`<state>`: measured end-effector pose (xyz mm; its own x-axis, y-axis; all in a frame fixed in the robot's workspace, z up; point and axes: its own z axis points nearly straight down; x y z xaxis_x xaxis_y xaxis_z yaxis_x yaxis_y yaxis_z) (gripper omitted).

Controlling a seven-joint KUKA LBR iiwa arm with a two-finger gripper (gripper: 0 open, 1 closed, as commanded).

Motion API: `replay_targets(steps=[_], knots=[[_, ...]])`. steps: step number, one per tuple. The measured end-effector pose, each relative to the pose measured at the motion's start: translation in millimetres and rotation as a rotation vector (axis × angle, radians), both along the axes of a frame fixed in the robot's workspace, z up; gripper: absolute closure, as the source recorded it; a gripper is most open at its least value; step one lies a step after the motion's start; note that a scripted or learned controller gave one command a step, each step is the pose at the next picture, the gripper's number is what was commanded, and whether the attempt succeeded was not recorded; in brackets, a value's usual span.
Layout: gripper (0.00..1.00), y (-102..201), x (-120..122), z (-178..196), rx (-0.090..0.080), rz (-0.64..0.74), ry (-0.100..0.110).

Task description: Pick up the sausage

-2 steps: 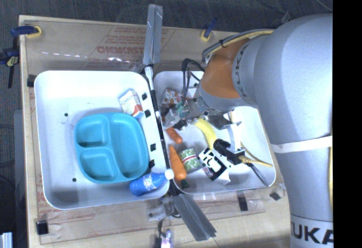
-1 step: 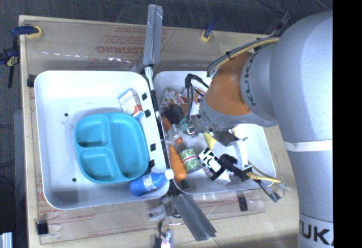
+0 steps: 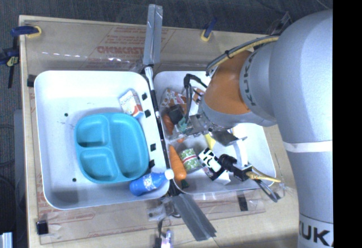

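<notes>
Jaws sit low over the back-left part of the right bin [image 3: 257,136], sunk among clutter beneath the wrist, and I cannot tell whether they are spread or pressed together. On the worktop [image 3: 68,32], the left bin [image 3: 51,94] holds a blue divided plate [image 3: 110,148]. A small white and red carton [image 3: 130,103] lies just behind the plate's right corner. A blue bottle [image 3: 144,184] lies in that bin's front right corner, its white cap toward the dividing wall. The sausage [image 3: 177,165] (orange-brown, lengthwise along the right bin's left wall) lies near the front corner, apart from the jaws. A green can [image 3: 189,159] lies just beside it on the right. The grey arm [image 3: 300,88] covers the right bin's right side.
</notes>
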<state>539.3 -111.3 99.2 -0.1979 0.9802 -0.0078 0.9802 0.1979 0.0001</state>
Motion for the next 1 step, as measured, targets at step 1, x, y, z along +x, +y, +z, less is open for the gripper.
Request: replay_targets(steps=[1], knots=[[1.00, 72.4, 86.8, 90.3, 0.007, 0.005, 0.005]])
